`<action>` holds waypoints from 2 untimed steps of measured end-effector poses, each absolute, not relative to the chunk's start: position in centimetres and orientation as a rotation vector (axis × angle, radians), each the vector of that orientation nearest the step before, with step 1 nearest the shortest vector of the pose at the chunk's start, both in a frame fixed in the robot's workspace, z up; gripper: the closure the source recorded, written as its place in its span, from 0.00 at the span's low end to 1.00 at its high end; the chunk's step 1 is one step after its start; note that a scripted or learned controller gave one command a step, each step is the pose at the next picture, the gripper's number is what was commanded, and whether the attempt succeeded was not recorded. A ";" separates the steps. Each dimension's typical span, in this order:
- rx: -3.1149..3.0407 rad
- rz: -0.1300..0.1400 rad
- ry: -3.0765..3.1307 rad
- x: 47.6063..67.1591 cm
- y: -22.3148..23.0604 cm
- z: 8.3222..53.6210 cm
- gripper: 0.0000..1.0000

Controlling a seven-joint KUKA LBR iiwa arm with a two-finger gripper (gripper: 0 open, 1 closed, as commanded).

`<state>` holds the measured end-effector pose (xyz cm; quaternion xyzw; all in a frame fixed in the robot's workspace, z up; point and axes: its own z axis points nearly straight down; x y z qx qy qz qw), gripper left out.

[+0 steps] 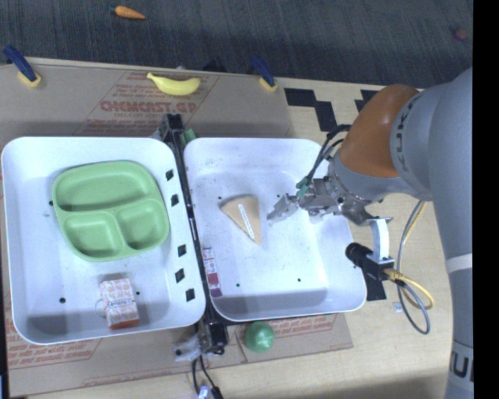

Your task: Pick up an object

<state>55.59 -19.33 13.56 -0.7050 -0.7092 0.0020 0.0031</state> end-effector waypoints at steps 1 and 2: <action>-2.212 0.001 -2.226 62.9 -20.9 9.1 0.00; -2.208 0.000 -2.231 63.0 -20.9 10.3 1.00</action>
